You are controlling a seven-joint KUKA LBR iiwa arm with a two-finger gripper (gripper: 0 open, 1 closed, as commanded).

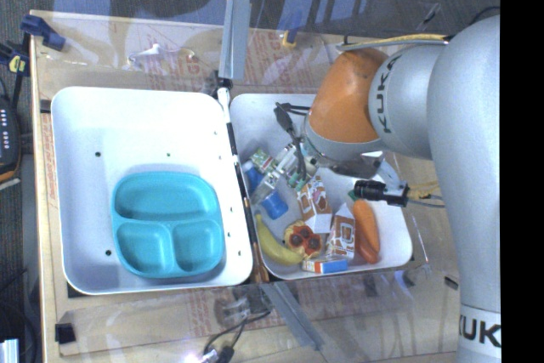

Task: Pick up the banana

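Observation:
The yellow banana lies in the right bin near its front left corner, curving along the bin wall. My gripper hangs low over the left part of that bin, just behind the banana and apart from it. A small blue item sits between the gripper and the banana. The arm's orange band and grey body cover the back and right of the bin.
Beside the banana are a round red and yellow item, small printed cartons and an orange carrot. The left bin holds a blue divided tray. A ridge between the bins runs close to the banana.

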